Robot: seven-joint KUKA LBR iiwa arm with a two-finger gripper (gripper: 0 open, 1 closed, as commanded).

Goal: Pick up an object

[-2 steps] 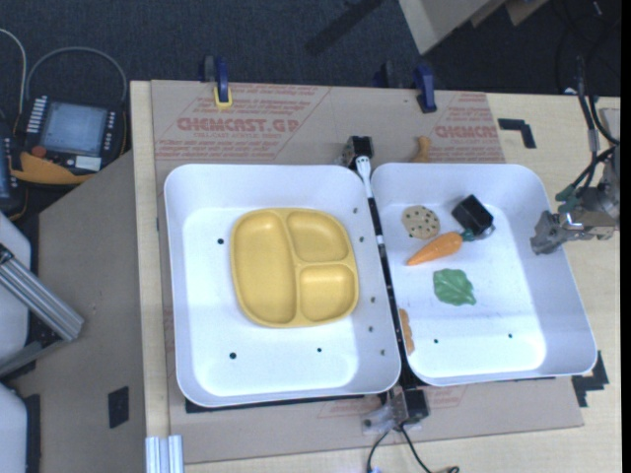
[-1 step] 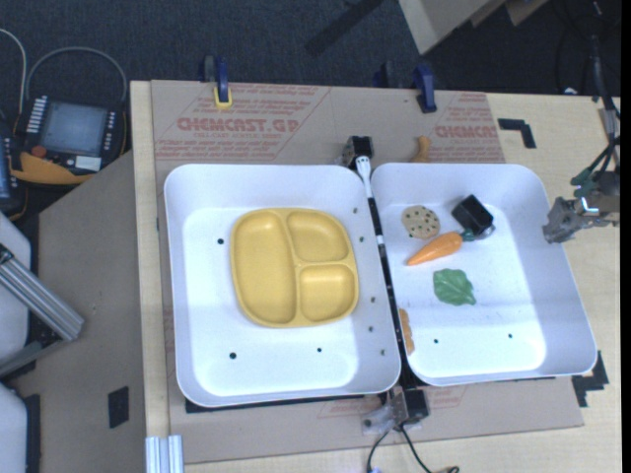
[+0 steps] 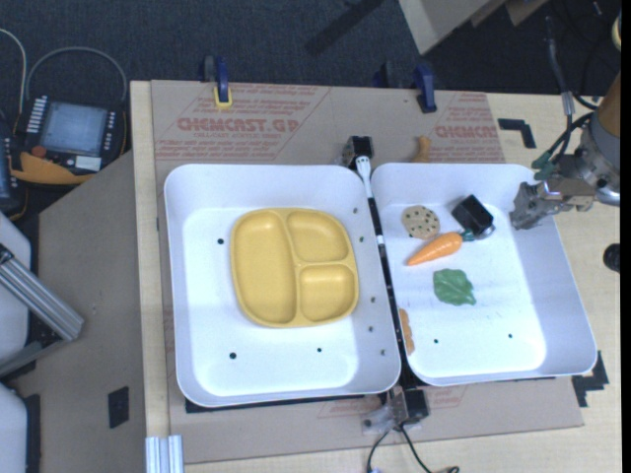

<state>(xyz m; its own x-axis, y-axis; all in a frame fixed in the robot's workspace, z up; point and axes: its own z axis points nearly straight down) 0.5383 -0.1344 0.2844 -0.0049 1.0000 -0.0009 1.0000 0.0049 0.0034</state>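
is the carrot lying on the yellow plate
No, the carrot lies in the right bin, beside a cookie, while the yellow plate sits in the left bin.

Floor: dark blue-grey carpet [image 3: 197, 18] beyond the tabletop's far edge.
Tabletop: pale board [image 3: 148, 264], brown printed cardboard [image 3: 296, 116] on it.
Clamps: two blue clamps [image 3: 219, 75] on the far edge.
Left side: handheld control screen [image 3: 69, 131] on the floor.

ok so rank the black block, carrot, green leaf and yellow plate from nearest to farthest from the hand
Measured from the hand at the right bin's upper right edge:
1. black block, just to its left.
2. carrot, further left and lower.
3. green leaf, below the carrot; close to the carrot's rank.
4. yellow plate, in the left bin.
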